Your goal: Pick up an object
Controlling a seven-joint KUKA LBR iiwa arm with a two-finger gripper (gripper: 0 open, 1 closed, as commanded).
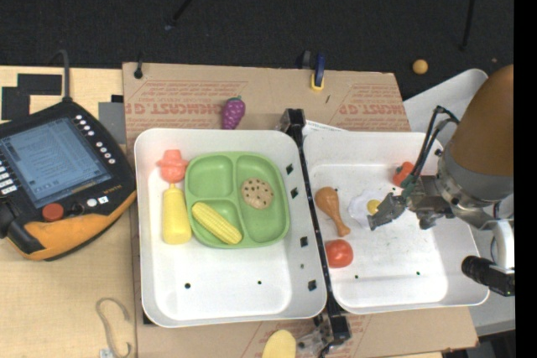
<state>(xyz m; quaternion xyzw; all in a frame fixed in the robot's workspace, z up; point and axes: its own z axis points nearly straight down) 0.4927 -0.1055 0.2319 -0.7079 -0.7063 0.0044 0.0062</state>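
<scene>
So the grey arm's two-finger gripper (384, 212) is hanging low inside the right-hand shallow white plastic bin (436, 285), and honestly I can't tell how its jaws are standing, it's just a dark lump from up here, and I can't see anything caught in it. Taking that gripper as the landmark: a small pale yellowish toy piece (366, 204) is sitting just beside its tip, on the side facing the other bin, and it's too small to say what it is. A bit further that same way is the brown plastic toy chicken drumstick (332, 209), probably the easiest target, with its long axis running diagonally, fat end up and away from the gripper, thin end pointing down toward the red plastic toy tomato (339, 253), which is lying below and to the side of the gripper. A small orange-red toy piece (404, 173) is sitting just above the gripper, near the arm's cable. My guess is any grab here means a short shift toward the drumstick, jaws across its shaft. Only readable writing is upside-down red printing on the brown cardboard sheet (352, 96) beyond the bins; I can't read it with any confidence.
</scene>
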